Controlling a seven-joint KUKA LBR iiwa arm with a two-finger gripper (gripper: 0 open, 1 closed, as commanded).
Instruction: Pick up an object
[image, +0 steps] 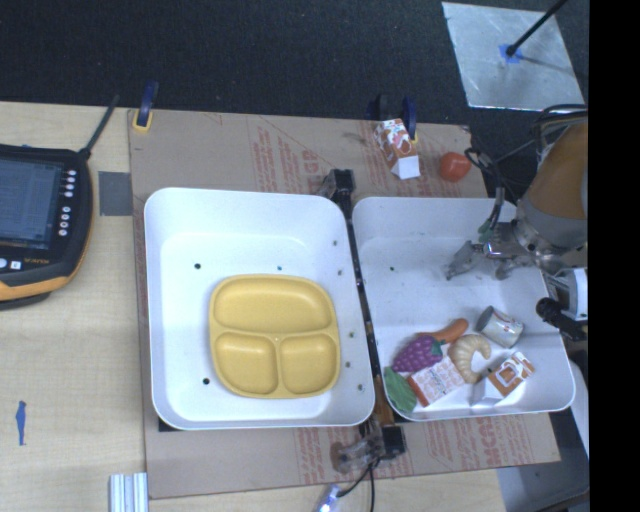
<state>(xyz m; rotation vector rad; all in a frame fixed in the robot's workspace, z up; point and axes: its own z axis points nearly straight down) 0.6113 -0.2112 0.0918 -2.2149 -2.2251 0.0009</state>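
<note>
My gripper (484, 262) hangs over the upper right part of the right bin (400, 225). It is open, its grey fingers splayed, and nothing sits between them. The objects lie in a heap at the bin's near end, below the gripper: a silver can (499, 326), an orange carrot (447, 331), a purple bunch of grapes (417, 353), a croissant (470, 352), a red-and-white packet (437, 381), a small carton (511, 373) and a green leaf (397, 390). The can is the closest to the gripper.
The left bin (180, 230) holds a yellow divided plate (273, 334). Behind the right bin, on the cardboard, stand a small juice carton (398, 146) and a red tomato (454, 166). A teach pendant (35, 220) lies at the far left.
</note>
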